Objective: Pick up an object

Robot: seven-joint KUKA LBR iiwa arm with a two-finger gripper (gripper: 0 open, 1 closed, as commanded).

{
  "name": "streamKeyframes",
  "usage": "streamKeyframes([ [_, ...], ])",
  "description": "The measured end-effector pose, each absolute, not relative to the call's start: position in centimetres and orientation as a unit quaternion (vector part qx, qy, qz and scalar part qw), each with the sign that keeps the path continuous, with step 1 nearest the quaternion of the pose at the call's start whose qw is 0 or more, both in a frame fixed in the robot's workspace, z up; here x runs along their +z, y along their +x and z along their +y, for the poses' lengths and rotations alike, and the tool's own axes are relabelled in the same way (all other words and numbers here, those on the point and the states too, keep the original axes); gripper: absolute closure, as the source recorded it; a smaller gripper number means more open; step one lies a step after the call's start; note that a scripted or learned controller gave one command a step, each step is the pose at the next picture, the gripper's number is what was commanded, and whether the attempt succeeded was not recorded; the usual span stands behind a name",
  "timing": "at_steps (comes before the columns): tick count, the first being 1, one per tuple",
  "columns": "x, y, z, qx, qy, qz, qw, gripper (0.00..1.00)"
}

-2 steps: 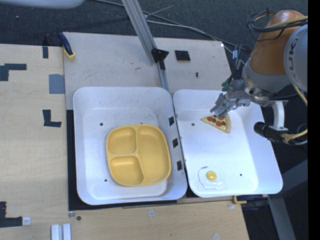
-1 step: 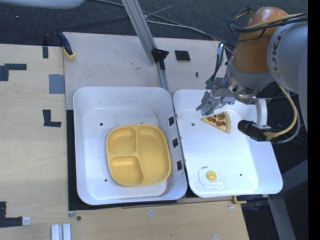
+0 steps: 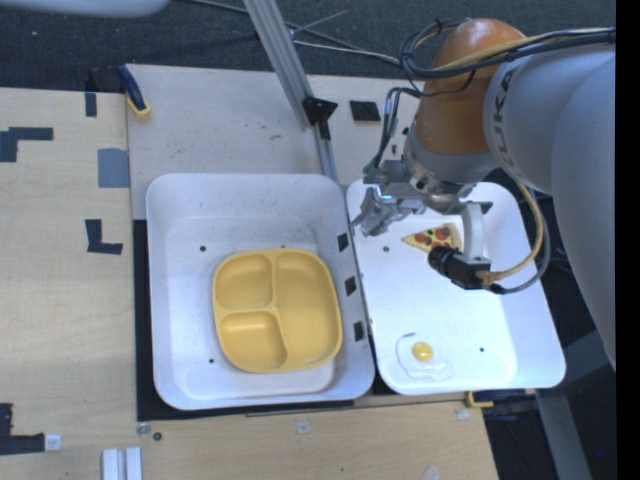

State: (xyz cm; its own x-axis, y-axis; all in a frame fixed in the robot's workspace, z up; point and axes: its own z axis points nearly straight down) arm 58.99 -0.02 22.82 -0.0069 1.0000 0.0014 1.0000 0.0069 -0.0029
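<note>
Grey arm w/ orange band [image 3: 470,63] comes in from upper right of frame and bends down over the right bin [image 3: 520,353]. Gripper [image 3: 378,211] sits at that bin's upper-left corner, close to the ridge between the two bins. Its metal parts are bunched and partly hidden by the wrist, so can't tell how far the jaws are apart, and nothing can be made out between them.

Pizza slice toy [image 3: 433,237] lies flat on the right bin's floor, upper centre of that bin, just right of the gripper and partly under the wrist hardware. It's a yellow wedge w/ red spots. Long axis runs roughly left-right in frame, narrow tip toward the left (toward the gripper), wide crust end toward the right. Whether gripper touches it: can't tell, looks just beside.

Fried egg toy [image 3: 421,354] lies near the bottom edge of the right bin, well apart from the slice; white w/ yellow yolk, no clear long axis.

Left bin [image 3: 180,218] holds a yellow divided plate [image 3: 277,309], three compartments, in its lower-centre part. Plate sits slightly rotated, its long side running up-down in frame.

Black cable connector [image 3: 455,265] hangs off the wrist just below the slice.
</note>
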Motion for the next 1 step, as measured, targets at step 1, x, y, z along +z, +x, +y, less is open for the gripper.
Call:
streamKeyframes([
  [1,23.34,59.03,5.90,0.0000,-0.704,-0.710,0.001,1.00],
])
